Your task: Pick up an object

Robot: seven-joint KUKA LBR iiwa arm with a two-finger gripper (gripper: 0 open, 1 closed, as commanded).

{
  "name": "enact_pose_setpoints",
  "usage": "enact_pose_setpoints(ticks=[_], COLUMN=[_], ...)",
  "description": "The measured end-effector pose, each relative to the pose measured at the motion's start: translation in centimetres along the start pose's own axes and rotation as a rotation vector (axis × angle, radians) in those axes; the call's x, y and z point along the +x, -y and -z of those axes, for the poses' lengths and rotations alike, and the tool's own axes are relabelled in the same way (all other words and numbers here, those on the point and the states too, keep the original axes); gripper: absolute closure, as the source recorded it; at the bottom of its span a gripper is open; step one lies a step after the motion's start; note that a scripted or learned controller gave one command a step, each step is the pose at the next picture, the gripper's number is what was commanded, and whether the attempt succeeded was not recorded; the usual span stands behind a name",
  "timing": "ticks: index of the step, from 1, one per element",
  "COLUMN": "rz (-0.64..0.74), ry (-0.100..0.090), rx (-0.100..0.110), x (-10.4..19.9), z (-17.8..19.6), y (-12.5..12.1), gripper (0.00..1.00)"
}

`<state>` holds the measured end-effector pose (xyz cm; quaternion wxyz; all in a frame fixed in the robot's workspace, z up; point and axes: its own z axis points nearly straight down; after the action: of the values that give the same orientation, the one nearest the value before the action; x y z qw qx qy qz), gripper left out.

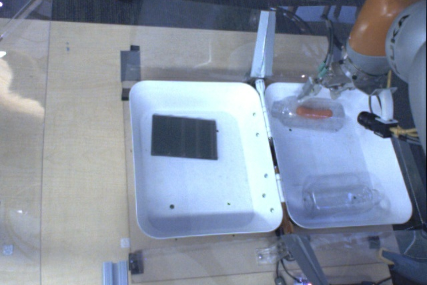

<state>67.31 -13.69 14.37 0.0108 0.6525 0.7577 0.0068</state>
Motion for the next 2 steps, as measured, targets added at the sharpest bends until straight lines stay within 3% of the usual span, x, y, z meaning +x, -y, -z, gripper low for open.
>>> enact_pose_setpoints(ticks=[1,2], rz=[0.049,0.086], ry=[0.003,0.002], rx=[-0.017,-0.016], x=[-0.26,-0.44], z=[-1.16,-1.55], y=[-0.16,-0.04], gripper=[0.00,0.00])
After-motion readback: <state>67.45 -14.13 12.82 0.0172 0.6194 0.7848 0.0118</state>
